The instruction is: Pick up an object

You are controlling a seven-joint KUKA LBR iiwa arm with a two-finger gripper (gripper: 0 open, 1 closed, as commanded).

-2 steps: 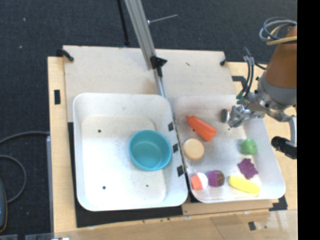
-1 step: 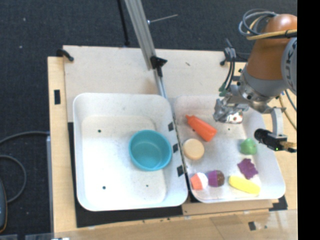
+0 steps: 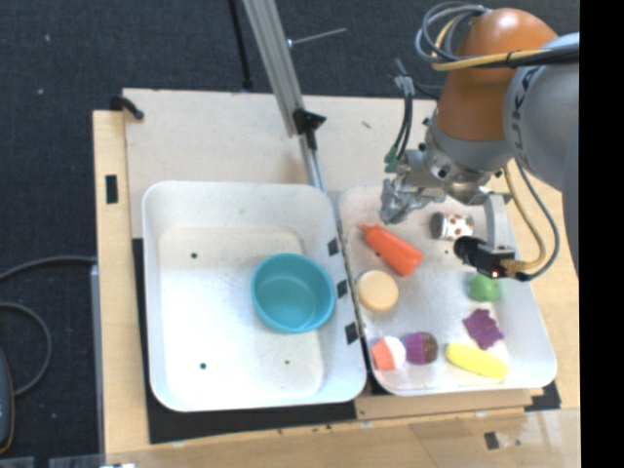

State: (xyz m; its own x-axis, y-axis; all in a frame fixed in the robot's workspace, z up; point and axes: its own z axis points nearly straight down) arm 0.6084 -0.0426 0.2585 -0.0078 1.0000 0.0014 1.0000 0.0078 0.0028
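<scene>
The orange carrot-shaped toy (image 3: 393, 248) lies just below the gripper (image 3: 398, 206), whose finger opening I cannot tell; descend centred across its narrow width.

You are looking at open floor across most of the left bin (image 3: 175, 261), where a blue bowl (image 3: 292, 292) is sitting alone. Toys are crowding the right bin (image 3: 542, 354): an orange carrot (image 3: 393, 248) and tan disc (image 3: 377, 291) are blocking its left side.
</scene>
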